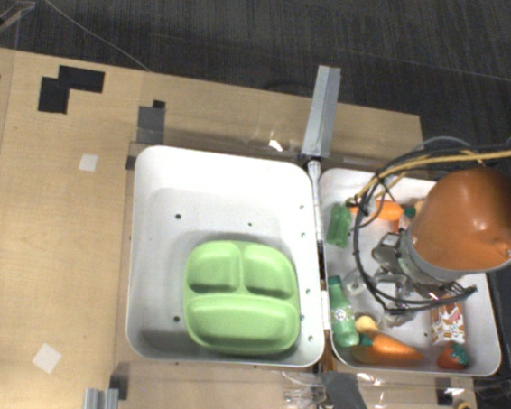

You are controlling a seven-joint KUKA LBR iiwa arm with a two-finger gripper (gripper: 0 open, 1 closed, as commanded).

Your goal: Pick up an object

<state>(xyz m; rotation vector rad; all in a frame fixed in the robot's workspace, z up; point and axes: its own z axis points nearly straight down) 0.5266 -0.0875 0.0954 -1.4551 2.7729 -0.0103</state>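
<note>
Orange-banded, the arm is hanging over the right bin, hiding the gripper, so its grip cannot be told. A carrot is lying along that bin's near edge; a green tray is sitting in the left bin.

No text, label, brand or number can be read. A small packet at about four o'clock in the right bin bears red-and-white print too blurred to make out.
</note>
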